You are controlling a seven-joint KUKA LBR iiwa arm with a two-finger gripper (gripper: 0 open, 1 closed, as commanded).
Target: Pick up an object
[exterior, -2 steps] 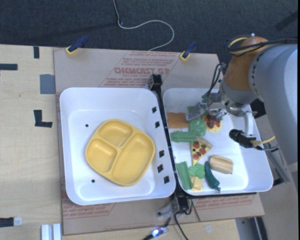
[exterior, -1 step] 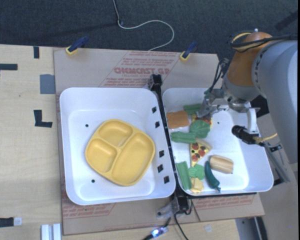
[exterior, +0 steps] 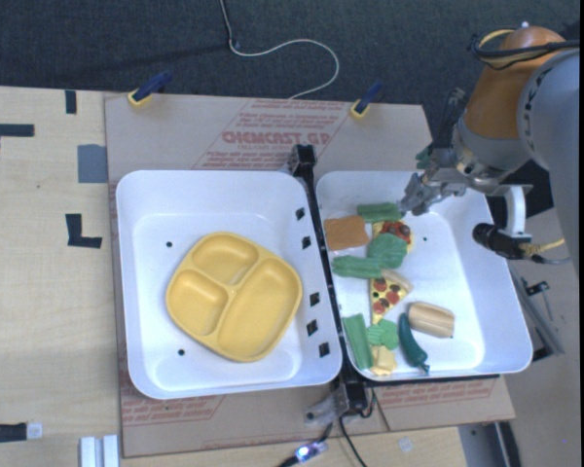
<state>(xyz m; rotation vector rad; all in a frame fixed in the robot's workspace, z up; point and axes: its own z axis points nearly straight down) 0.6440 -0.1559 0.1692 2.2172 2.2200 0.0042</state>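
Observation:
The right bin [exterior: 487, 290] holds several toy foods: an orange toast slice [exterior: 346, 232], a green bean [exterior: 377, 210], a red tomato piece [exterior: 394, 230], a green leafy piece [exterior: 384, 253], a pizza slice [exterior: 385, 293], a bread roll [exterior: 431, 319], a dark green pepper [exterior: 412, 344] and a broccoli piece [exterior: 381, 336]. My gripper [exterior: 416, 198] hangs over the bin's back part, just right of the green bean. Nothing shows between its fingers.
The left bin [exterior: 136, 261] bears a yellow divided plate [exterior: 234, 296]. A black divider clip strip [exterior: 313, 251] runs between the bins. A white cable [exterior: 273, 47] lies behind on the dark floor. Blue-yellow clamps [exterior: 148, 88] hold the cardboard base.

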